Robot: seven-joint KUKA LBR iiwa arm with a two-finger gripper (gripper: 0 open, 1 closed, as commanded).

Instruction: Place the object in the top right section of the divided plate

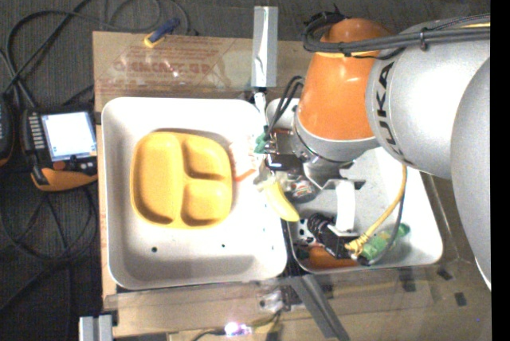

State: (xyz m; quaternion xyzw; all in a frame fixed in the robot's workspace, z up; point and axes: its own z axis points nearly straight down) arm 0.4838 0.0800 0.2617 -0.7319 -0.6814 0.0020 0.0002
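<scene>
A yellow divided plate lies in the left white bin; its sections hold nothing. My gripper hangs below the orange-banded wrist, over the rim between the two bins and just right of the plate. It is shut on the upper end of a yellow banana-shaped object, which slants down and to the right across the rims. The big grey arm covers most of the right bin.
A small orange piece and a green bit lie by the plate's right edge. The right bin's front holds a green object and an orange-brown one. A handheld screen sits left of the bench.
</scene>
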